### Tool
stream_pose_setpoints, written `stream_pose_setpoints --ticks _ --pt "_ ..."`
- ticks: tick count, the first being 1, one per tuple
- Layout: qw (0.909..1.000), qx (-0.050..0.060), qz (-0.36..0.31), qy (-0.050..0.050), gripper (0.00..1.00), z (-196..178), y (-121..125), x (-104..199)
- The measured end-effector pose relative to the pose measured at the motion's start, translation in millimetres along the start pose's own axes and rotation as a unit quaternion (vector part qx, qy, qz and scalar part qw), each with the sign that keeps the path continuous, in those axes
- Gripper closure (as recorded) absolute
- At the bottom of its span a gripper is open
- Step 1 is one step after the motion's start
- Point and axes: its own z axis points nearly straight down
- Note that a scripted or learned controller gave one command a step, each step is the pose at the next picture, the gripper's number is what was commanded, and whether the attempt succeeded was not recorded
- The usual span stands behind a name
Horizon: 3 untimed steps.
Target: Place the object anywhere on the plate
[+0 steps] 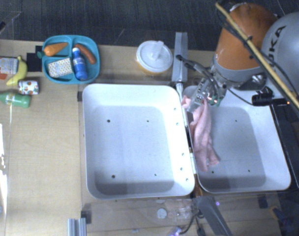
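Wooden and pale, the desk carries a small cluster at its far left: a red-and-white carton, a yellow banana, a small printed can and a green bottle lying on its side. Just right of these sits a blue divided plate, with an orange carrot in one top section, a blue bottle and what looks like a sausage in the right section, and a pale patterned item in the lower left section. Farther right, at the back of the desk, stands a white lidded cup. Below it lies the left white bin, and touching its right side is the right white bin. A pink cloth hangs down along the left wall of the right bin, its lower end resting on the bin floor, well apart from the plate. Its upper end reaches up to the gripper, which hovers over the top left corner of the right bin; the jaws appear closed on the top of the cloth, pinching it. The grey arm with its orange band rises to the right.
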Motion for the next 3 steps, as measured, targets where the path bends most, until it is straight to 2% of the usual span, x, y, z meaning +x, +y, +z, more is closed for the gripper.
stream_pose_setpoints --ticks 1,2,3 --pt "0.9801 0.000 -0.199 0.000 1.00 4 39 22" --pt "0.9724 -0.001 -0.233 -0.001 1.00 7 84 44" --pt "0.9726 -0.001 -0.233 0.000 1.00 -1 126 74"
